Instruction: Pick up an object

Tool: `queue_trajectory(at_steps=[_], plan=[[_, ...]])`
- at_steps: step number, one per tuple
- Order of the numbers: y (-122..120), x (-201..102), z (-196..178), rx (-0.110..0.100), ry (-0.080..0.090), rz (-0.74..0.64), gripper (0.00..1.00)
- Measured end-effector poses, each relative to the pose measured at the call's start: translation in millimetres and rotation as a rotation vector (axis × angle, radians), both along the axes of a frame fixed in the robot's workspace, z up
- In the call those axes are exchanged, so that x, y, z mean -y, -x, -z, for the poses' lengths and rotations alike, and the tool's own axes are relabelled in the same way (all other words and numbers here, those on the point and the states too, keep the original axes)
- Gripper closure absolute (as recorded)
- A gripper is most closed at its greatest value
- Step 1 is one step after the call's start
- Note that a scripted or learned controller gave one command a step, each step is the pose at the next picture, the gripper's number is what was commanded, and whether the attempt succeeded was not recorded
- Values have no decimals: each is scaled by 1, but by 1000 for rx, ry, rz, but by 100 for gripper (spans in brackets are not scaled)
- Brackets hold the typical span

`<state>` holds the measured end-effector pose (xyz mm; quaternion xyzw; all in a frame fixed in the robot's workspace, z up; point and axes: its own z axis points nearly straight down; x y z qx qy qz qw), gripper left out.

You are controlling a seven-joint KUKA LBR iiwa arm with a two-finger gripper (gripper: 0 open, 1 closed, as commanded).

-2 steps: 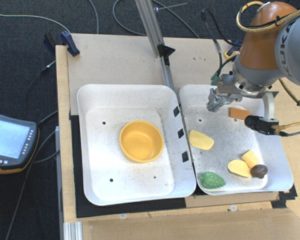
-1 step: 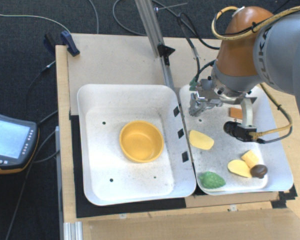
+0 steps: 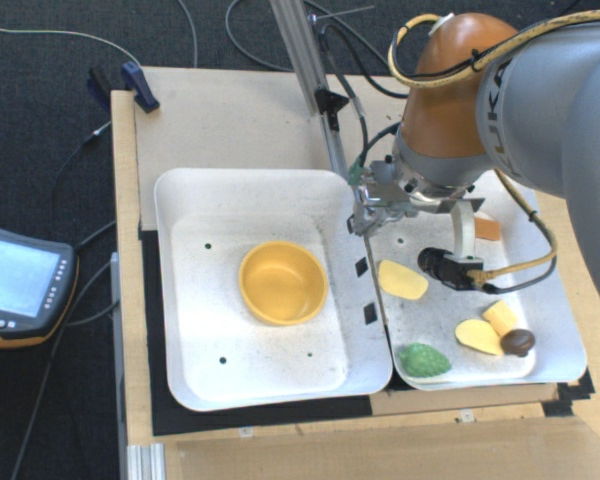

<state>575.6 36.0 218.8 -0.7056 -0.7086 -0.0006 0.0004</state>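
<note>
The grey KUKA arm [image 3: 540, 98], with its orange band [image 3: 460, 43] above the wrist, is seen reaching in from the right over the far part of the right bin. The pale bench top [image 3: 230, 118] is occupied by two shallow white bins placed side by side, the left bin [image 3: 180, 268] touching the right bin [image 3: 555, 353] along a shared seam. The gripper [image 3: 372, 213] is positioned over the far end of that seam, just above the right bin's left rim; whether it is open or closed cannot be told, and nothing is seen held in it. A yellow bowl [image 3: 283, 283] is found upright near the middle of the left bin, well apart from the gripper. A teach pendant [image 3: 15, 283] is laid on the dark floor left of the bench. The smaller objects are gathered in the right bin: a pale yellow flat piece [image 3: 403, 280] lies nearest the gripper, just in front of it; a green lumpy object [image 3: 423, 359] is set at the near left corner; a yellow wedge [image 3: 478, 336] is placed to its right, beside a short yellow cylinder [image 3: 500, 316], against which a small brown ball [image 3: 518, 342] is seen resting. An orange block [image 3: 487, 230] is partly hidden behind the wrist at the far side.
</note>
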Motion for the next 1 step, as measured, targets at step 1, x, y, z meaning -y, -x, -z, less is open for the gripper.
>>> queue_trajectory(at_steps=[1], plan=[[27, -49, -12, 0, -1, -1, 100]])
